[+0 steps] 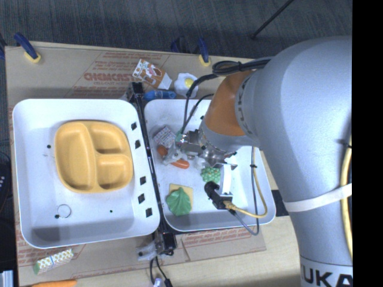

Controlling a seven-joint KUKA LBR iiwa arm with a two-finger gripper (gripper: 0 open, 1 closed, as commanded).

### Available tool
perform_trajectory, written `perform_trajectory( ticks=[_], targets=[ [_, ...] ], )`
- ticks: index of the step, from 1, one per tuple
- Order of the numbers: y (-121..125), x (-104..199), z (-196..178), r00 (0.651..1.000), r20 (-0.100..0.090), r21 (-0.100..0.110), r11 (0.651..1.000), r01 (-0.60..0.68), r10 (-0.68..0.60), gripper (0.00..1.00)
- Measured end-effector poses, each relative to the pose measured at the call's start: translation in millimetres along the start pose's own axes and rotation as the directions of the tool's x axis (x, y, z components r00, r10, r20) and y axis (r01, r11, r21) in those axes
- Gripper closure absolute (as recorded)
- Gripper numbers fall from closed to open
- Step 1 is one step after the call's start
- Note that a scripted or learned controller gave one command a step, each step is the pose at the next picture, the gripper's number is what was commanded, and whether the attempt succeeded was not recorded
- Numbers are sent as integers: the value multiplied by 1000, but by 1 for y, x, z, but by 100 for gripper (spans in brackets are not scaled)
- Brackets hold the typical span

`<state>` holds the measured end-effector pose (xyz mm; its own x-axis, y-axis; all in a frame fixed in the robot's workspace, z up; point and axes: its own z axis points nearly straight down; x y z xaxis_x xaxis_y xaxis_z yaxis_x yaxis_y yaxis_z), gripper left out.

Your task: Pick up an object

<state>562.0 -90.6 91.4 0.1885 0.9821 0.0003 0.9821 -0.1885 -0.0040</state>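
The large grey robot arm (305,142) with its orange band filled the right side of the frame and reached down into the right-hand shallow white plastic bin (257,211), which sat in the lower middle of the picture. To its left lay the other shallow white plastic bin (30,160), taking up the left half of the frame, and both rested on a cardboard-covered worktop (90,70). A yellow plastic divided tray (94,155) lay inside the left bin, toward its upper middle. The gripper (190,145) hung low over the upper left part of the right bin, and whether it was released or clenched could not be told from the picture. Just beside it on the left lay a crumpled silvery wrapper (163,137), and just below it a small orange carrot-shaped piece (179,164). A green leafy toy (178,202) rested on a pale yellow square near the lower left of that bin, and a small green patterned piece (210,174) lay near its middle. A small printed carton (145,72) sat on the worktop above the bins.
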Motion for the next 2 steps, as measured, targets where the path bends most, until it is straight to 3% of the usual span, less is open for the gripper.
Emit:
perform_trajectory(
  ticks=[1, 2],
  targets=[
    [44, 7, 0, 1000, -1, -1, 1000, 24, -24, 0],
    [44, 8, -10, 1000, -1, 3, 999, 31, -31, 100]
  ],
)
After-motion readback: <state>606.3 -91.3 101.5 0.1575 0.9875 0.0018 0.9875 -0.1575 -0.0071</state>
